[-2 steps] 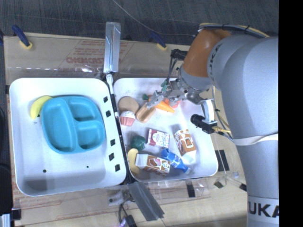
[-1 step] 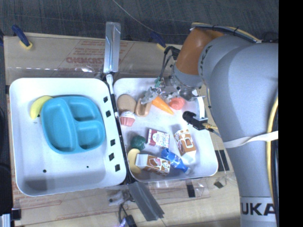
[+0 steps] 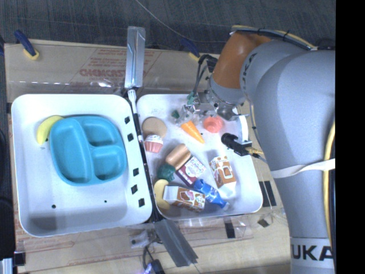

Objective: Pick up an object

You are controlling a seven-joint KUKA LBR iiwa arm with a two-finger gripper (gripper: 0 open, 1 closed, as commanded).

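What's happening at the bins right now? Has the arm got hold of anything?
The grey arm reaches in from the right, with its gripper low over the back of the right bin, near the orange carrot and a pink toy. Nothing can be seen held in it. The rest of that bin's toy food, including a cupcake and small cartons, lies in a loose pile. The left bin holds a blue divided tray with a banana at its edge.
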